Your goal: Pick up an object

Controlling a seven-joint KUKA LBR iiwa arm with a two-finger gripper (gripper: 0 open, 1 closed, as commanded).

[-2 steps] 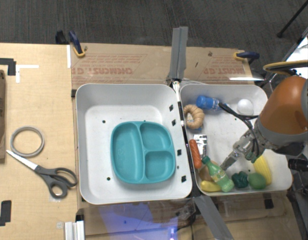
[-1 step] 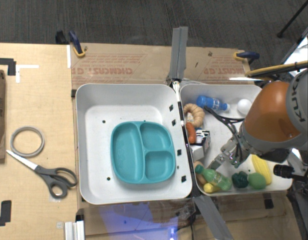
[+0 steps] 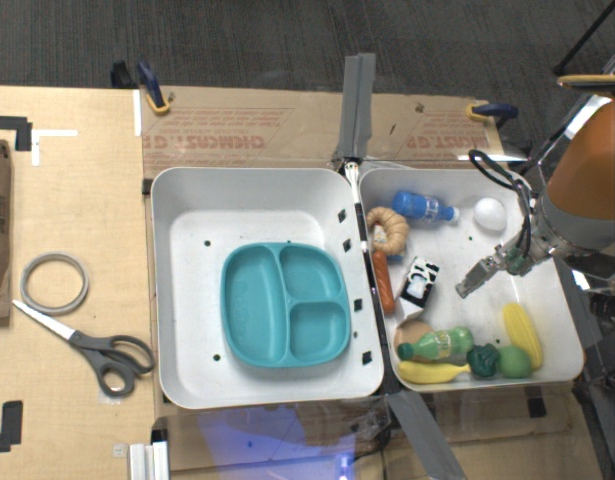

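Black-white box (image 3: 420, 281) lies just left of fingers (image 3: 474, 282), untouched.

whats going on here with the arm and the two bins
A robot arm reaches in from the right, its gripper hanging over the right bin, above a bare patch between a black-and-white item and a corn cob. It holds nothing. The left bin contains a teal divided plate.

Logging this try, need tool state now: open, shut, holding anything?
Tool: cannot tell open or shut; nothing visible between its fingers. It hangs over bare floor of the right bin, between the black-and-white item and the corn.
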